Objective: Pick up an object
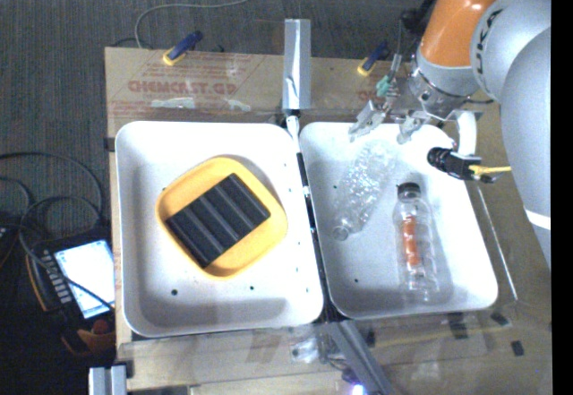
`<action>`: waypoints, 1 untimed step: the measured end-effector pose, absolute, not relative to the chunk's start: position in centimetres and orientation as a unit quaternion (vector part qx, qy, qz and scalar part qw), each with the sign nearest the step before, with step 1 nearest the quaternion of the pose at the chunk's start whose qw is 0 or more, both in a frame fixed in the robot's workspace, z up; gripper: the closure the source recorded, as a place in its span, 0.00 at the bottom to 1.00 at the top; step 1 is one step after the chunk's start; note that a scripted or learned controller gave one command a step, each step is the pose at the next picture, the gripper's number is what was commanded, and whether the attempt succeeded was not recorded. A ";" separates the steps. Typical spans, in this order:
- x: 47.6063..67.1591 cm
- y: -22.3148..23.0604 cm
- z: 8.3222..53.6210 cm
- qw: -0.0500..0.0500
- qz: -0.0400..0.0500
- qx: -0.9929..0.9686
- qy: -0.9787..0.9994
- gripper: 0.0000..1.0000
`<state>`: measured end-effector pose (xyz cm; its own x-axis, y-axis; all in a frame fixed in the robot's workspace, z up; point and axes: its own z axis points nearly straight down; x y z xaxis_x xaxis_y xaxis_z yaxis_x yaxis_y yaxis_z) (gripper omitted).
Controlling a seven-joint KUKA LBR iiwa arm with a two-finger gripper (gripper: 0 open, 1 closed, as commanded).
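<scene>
Camera view: one slanted look down on both bins.
Landmark: the right bin (483, 290), a shallow white tray beside the left bin (134, 232).
Gripper (387, 123): over the far edge of the right bin, its two fingers spread apart with nothing between them.
Arm (501, 44): grey with an orange band, reaching in past the right bin's far right corner.
Crushed clear bottle (363, 189): lying inside the right bin, in its left half, just below the gripper.
Upright-shaped clear bottle with orange contents (414, 241): lying inside the right bin, right of the crushed one, apart from it.
Yellow tray with black ribbed insert (222, 214): left of the right bin, inside the left bin, turned at a slant.
</scene>
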<state>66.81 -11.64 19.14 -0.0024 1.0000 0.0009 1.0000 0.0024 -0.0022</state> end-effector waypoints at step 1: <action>63.9 -16.8 9.8 0.000 0.001 -0.707 -0.707 0.00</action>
